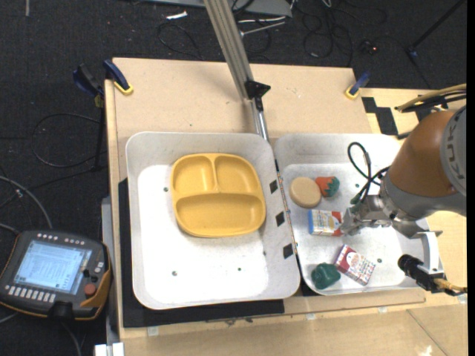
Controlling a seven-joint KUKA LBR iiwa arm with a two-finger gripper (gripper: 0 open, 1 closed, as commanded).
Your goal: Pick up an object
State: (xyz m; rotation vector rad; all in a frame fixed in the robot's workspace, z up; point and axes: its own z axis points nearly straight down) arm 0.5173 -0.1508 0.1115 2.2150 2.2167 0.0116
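The right bin [386, 150] holds several small objects. A round tan disc [305, 191] lies beside a red and green toy [328, 185]. A white and red carton [324, 222] lies in the middle, a red packet [355, 264] nearer the front, and a dark green lump [324, 275] at the front left. My gripper [355, 219] hangs low over the bin, just right of the carton and touching or nearly touching its right end. The arm's orange band [427, 162] is above it.
The left bin [148, 221] holds a yellow divided plate [218, 194]. A metal pole [234, 43] slants up from between the bins. A teach pendant [52, 273] lies off the bench at lower left. Clamps sit at the bench's back corners.
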